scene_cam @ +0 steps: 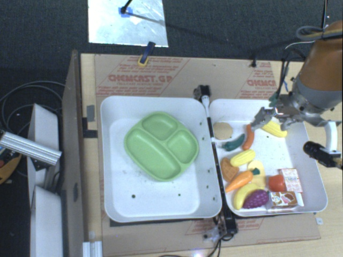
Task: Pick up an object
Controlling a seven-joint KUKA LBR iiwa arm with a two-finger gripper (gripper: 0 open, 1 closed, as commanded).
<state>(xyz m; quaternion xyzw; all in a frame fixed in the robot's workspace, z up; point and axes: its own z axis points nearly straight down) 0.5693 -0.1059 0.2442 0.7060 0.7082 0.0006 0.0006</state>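
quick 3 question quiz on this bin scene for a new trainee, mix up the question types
1. True or false: the green divided plate lies in the left bin.
2. Which sits nearest the tool? A) purple grapes B) yellow corn piece C) carrot
3. Fill in: the toy food is gathered in the ___ bin.

Key: 1 true; 2 B; 3 right

green divided plate (pixel 161 145), black cables (pixel 16 108)
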